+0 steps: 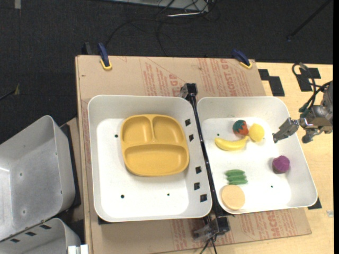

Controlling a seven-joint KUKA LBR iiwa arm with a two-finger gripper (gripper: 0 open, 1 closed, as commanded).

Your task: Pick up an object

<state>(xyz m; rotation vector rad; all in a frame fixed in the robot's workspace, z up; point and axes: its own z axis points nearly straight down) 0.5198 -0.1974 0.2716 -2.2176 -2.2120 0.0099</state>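
Observation:
The right bin (265, 106) holds several toy foods. A yellow banana (231, 143) lies near its left wall, with a red and green fruit (240, 126) and a yellow lemon (256, 132) beside it. Further forward are a purple plum (281, 164), a green vegetable (236, 177) and a round tan cookie (233, 197). My gripper (295, 133) hovers over the bin's right rim, right of the lemon and above the plum. Its dark fingers (283, 130) stand open with nothing between them.
A yellow divided plate (155, 144) lies in the left bin (106, 194). A black divider (198, 152) runs between the bins. A grey tub (32, 179) stands off the bench at the left. Cables trail on the dark floor behind.

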